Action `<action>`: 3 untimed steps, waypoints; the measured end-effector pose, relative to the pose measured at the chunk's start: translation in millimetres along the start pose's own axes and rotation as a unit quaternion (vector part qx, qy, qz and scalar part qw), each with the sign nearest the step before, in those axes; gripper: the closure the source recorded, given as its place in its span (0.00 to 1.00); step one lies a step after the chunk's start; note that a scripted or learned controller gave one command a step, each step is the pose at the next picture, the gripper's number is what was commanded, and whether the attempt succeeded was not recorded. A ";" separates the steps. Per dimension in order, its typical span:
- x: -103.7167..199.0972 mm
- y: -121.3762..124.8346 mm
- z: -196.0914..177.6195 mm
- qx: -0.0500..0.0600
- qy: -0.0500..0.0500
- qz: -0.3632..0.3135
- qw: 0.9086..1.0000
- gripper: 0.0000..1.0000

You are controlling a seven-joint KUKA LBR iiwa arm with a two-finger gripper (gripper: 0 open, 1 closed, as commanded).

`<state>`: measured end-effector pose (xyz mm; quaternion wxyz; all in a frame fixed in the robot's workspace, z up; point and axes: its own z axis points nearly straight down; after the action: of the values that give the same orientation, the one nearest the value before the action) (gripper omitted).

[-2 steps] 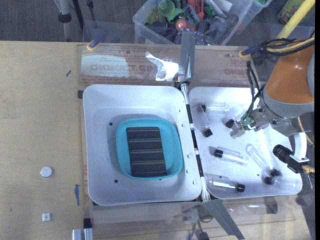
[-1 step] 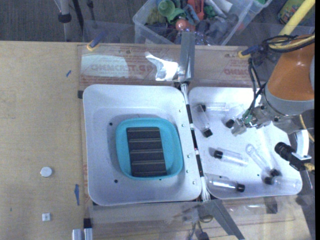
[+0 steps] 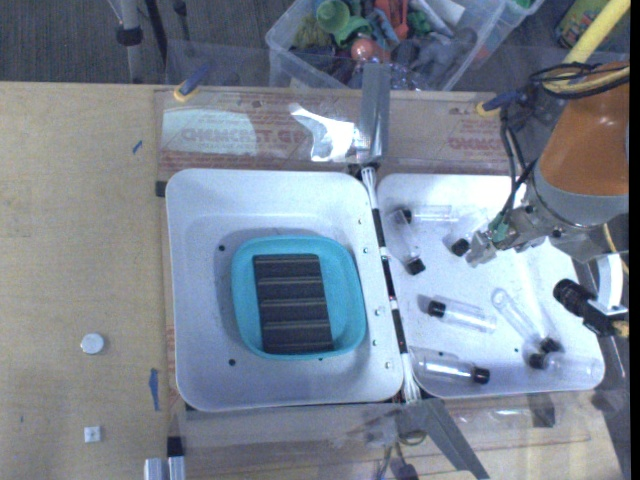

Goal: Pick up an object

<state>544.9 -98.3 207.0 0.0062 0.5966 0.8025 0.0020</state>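
Claw (image 3: 484, 245) over right bin (image 3: 445, 190) centre, grip state unclear; vials (image 3: 458, 311) scattered around.

The bench (image 3: 70, 218) bears two white bins (image 3: 190, 268) and a small white disc (image 3: 92, 344).

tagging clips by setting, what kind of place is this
Probably a robotics lab or test bench. A robot arm reaches over two white bins: the right bin holds clear plastic tubes, the left bin a blue tray. A clear tub of toys sits behind.

A robotics lab: wooden bench (image 3: 70, 218), white bins (image 3: 190, 208), floor tub of toys (image 3: 400, 18).
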 end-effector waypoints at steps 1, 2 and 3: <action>0.0 0.0 0.1 0.000 0.000 0.000 1.000 0.00; -43.1 53.5 98.0 -0.009 -0.006 -0.009 1.000 0.00; -28.8 83.6 118.8 0.000 -0.002 -0.009 1.000 0.00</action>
<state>634.8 -102.3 89.2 0.0079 0.5893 0.8079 0.0007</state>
